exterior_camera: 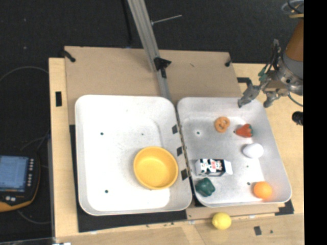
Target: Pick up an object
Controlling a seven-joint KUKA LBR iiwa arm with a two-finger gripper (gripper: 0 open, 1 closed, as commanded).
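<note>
1. Gripper (256, 97) hangs open and empty over the right bin's (204, 111) far right corner.
2. You have nothing lifted: donut (222, 124), strawberry (244, 130) and egg (252, 150) lie in that bin.
3. Descent, closing and lift remain.

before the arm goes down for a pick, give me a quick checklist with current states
1. Gripper open: ok, its fingers are spread with nothing between them.
2. Gripper inside the right white bin: not ok, it sits at the far right corner, by the rim.
3. A target under the gripper: not ok; the nearest things, the small orange ring and the red strawberry-shaped toy, lie nearer the camera.
4. Targets spaced apart: ok for the white egg-shaped object and the orange ball; not ok for the black-and-white carton, which touches the dark green lump.
5. All items in bins: not ok, a yellow ball lies on the bench outside.
</note>
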